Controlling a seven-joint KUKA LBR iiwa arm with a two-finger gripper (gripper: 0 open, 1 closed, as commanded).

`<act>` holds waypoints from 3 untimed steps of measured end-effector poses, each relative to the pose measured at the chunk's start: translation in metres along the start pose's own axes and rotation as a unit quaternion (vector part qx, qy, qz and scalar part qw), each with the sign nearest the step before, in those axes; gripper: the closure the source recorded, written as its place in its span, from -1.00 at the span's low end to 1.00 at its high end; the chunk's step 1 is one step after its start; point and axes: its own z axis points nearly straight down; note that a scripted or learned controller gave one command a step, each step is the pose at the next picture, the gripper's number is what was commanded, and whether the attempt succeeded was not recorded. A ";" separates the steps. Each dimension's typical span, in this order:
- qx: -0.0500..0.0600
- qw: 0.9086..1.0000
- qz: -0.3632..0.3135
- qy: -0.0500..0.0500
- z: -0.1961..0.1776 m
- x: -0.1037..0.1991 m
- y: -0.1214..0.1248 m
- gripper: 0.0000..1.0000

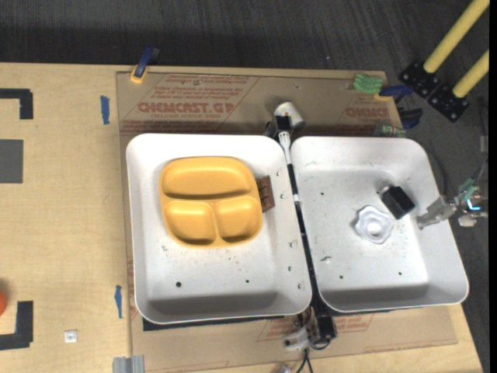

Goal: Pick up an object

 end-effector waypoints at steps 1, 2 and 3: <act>0.000 0.999 -0.054 0.000 0.125 0.027 0.005 -1.00; -0.001 1.000 -0.018 0.000 0.146 0.052 0.066 -1.00; -0.003 1.000 -0.018 0.000 0.135 0.053 0.067 1.00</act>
